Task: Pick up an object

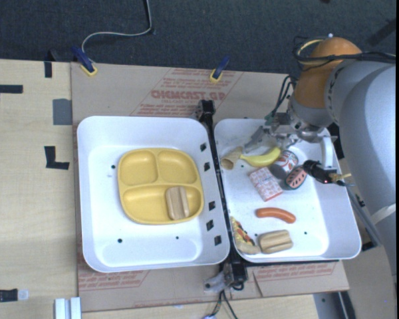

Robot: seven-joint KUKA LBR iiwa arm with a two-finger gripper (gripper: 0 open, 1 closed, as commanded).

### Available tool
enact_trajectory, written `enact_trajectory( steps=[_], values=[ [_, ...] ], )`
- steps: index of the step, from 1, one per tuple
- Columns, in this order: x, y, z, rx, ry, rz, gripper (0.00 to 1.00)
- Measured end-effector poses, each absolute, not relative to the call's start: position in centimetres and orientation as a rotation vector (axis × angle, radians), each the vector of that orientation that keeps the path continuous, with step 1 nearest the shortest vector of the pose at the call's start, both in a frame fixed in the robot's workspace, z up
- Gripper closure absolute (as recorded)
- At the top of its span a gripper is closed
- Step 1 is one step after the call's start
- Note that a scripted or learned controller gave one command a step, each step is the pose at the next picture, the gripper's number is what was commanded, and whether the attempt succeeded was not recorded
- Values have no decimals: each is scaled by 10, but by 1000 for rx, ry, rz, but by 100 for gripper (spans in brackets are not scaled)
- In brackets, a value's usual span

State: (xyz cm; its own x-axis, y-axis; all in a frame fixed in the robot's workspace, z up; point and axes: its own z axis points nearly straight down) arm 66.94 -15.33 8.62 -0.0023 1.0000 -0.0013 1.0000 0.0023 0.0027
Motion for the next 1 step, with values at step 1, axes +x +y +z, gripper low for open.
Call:
enact_trajectory(
  steps=[1],
  values=[
    [669, -120, 86, 2218, 2222, 1, 0]
  ],
)
